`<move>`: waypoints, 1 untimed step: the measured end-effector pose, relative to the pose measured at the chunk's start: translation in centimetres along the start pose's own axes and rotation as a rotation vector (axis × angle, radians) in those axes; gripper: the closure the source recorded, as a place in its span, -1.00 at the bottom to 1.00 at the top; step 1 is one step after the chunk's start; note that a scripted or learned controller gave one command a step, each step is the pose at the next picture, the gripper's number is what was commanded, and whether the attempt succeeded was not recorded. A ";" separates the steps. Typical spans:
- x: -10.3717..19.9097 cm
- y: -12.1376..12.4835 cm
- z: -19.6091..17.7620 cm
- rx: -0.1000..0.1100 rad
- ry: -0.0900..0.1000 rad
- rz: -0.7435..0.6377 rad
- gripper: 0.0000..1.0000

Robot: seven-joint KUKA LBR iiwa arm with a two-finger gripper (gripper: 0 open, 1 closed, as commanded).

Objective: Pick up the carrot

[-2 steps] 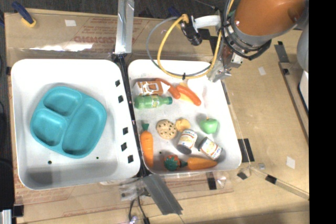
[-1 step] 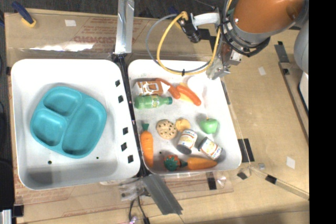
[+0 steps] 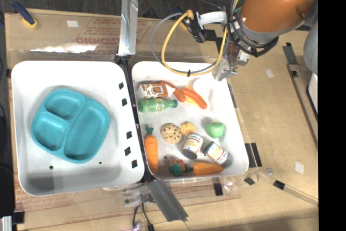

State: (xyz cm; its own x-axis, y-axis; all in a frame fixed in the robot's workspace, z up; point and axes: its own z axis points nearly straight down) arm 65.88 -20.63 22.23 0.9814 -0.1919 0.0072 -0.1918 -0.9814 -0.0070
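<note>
Cardboard-brown bench top carries two white bins side by side, and we take the right bin (image 3: 241,132) as our landmark. Our gripper (image 3: 226,71) hangs just over that bin's far right corner, and we cannot tell its state from this slant; nothing shows in its grasp. We judge the approach step is in hand: the pick is not yet begun. Several carrot-like things lie in the bin. The carrot (image 3: 151,152) we take as target lies against the bin's left wall, near the front, long axis running front to back, green top toward the far side, tip toward the front edge. A second carrot (image 3: 197,168) lies along the front wall. Next we must cross the bin, descend, and close across the narrow width, clear of the wall and the cookie (image 3: 171,132).
</note>
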 end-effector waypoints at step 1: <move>0.0 0.0 -0.6 0.002 0.000 0.000 1.00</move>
State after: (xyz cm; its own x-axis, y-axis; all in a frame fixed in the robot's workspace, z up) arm 65.90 -20.60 22.86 0.9815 -0.1915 0.0077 -0.1915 -0.9815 -0.0085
